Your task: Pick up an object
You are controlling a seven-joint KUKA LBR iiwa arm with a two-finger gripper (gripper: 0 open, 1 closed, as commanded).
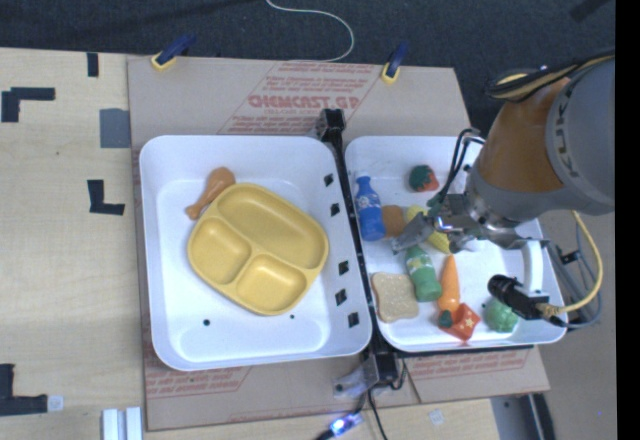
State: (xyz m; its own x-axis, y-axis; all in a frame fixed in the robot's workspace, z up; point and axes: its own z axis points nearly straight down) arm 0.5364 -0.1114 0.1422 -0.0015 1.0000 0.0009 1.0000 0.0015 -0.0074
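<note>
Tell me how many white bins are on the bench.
2. The left bin holds a yellow divided plate; the right bin sits beside it, holding small toy food items under the gripper.

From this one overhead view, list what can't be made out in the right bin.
- gripper: in the camera view, too small and dark to tell its state or whether it touches anything.
- yellow item: mostly covered by the gripper; its kind is unclear.
- green bottle: its top is overlapped by the gripper.
- green toy: partly behind a black fitting; shape unclear.
- right bin: its right wall is hidden by the arm.
</note>
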